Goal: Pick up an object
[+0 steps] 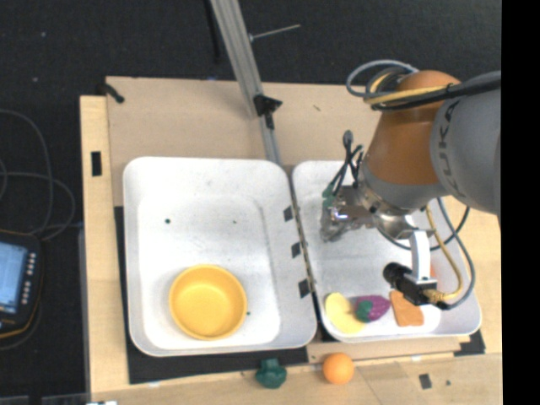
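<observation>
My gripper (pixel 335 219) hangs over the left part of the right bin (pixel 333 264), below the orange band of the arm. Nothing shows between its fingers. Along that bin's front edge lie a pale yellow object (pixel 339 311), a purple and green object (pixel 369 308) and an orange block (pixel 407 310), all well in front of the gripper. A yellow bowl (pixel 207 301) sits in the front of the left bin (pixel 169 201).
An orange ball (pixel 338 368) and a green object (pixel 271 373) lie on the bench in front of the bins. A slanted metal rail (pixel 245 62) runs from the top down to the gap between the bins. Black cables loop beside the arm at right.
</observation>
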`<move>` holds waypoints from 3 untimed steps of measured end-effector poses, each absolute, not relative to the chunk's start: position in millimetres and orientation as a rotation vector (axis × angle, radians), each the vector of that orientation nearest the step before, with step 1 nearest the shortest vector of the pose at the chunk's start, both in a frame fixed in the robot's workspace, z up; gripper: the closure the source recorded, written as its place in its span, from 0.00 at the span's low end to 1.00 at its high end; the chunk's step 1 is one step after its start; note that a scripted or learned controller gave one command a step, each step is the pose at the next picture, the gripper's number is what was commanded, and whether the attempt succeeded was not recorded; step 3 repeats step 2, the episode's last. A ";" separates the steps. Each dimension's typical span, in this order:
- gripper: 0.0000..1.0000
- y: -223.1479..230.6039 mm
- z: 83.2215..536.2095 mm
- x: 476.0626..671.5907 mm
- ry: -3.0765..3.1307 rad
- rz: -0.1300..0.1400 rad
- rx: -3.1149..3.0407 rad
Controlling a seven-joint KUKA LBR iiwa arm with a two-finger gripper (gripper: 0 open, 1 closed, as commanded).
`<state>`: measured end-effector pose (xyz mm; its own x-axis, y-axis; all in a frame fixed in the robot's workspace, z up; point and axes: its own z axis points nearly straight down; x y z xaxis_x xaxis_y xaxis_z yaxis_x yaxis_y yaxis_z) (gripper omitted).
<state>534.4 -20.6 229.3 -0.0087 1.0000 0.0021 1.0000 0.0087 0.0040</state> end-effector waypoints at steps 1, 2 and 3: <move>1.00 34.3 229.1 541.3 2.229 0.004 2.215; 1.00 88.0 242.9 536.8 2.231 0.004 2.212; 1.00 88.0 242.9 536.8 2.231 0.004 2.212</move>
